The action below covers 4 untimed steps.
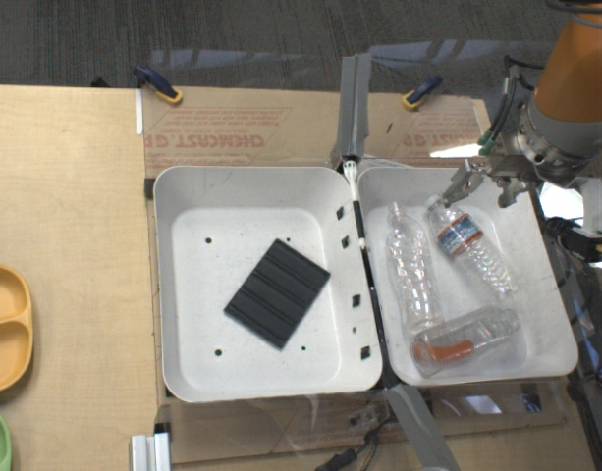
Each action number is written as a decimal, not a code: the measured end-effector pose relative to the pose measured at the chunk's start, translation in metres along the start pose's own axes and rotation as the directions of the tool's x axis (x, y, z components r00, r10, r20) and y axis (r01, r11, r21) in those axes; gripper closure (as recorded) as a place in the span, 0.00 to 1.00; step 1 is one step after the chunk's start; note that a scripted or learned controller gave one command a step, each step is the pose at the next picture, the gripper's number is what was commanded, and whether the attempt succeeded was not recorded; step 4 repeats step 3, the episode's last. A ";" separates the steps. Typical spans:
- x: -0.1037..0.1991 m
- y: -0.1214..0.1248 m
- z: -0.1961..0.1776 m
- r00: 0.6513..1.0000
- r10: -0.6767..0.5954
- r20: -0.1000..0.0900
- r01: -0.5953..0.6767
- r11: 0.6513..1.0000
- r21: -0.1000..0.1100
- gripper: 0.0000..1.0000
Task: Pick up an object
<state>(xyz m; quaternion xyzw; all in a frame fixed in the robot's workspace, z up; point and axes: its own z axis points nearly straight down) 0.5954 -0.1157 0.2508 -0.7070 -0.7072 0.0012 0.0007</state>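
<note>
Your gripper (485, 183) hangs spread over the right bin (551, 263). The labelled bottle (472, 248) lies just below-left of it, unheld

Two white bins (173, 292) side by side, three clear plastic bottles (474, 248) in the right-hand bin, one black ribbed pad (277, 293) in the left-hand bin, two blue-and-orange clamps (157, 84) along the upper frame, one orange divided tray (4, 327) at left edge

One fixed overhead camera, slanted over both bins (173, 292).
</note>
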 end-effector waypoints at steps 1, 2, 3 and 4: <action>-0.028 0.009 0.159 1.000 0.021 0.000 -0.021 1.000 -0.001 0.00; -0.029 0.009 0.150 1.000 0.025 0.000 -0.025 1.000 -0.001 1.00; 0.003 0.059 0.086 0.996 -0.094 -0.002 0.094 0.995 0.017 1.00; 0.003 0.059 0.086 0.996 -0.094 -0.002 0.094 0.995 0.017 1.00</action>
